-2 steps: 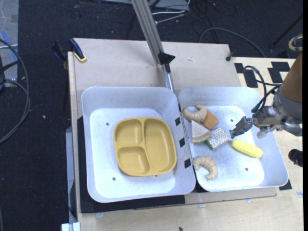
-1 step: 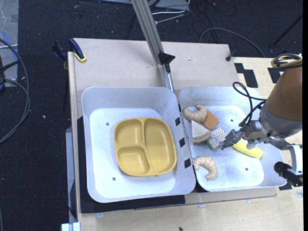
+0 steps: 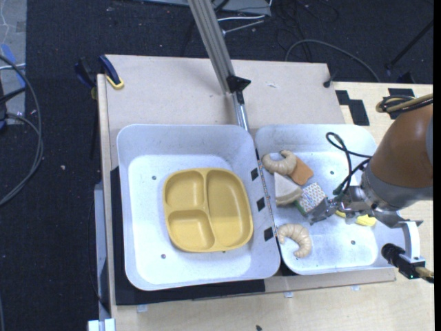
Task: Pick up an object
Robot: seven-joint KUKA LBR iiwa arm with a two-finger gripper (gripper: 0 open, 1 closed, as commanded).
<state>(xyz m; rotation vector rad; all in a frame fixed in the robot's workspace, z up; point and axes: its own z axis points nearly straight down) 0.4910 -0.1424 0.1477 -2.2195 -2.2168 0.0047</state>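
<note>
The right bin (image 3: 358, 257) holds several items. A beige croissant-shaped piece (image 3: 279, 161) and an orange-brown slice (image 3: 302, 172) lie near its back left. A pale wedge with a green edge (image 3: 287, 190) sits below them, beside a white meshed object (image 3: 312, 196). Another croissant-shaped piece (image 3: 295, 236) lies near the front left. My gripper (image 3: 322, 212) reaches in from the right and sits low, right next to the meshed object. A yellow item (image 3: 365, 219) shows just under the wrist.
The left bin (image 3: 138, 185) carries a yellow three-compartment plate (image 3: 207, 209). A slanted metal pole (image 3: 213, 36) rises behind the bins. A black cable (image 3: 341, 150) loops over the right bin's back. The arm's orange band (image 3: 410, 150) covers the right bin's right side.
</note>
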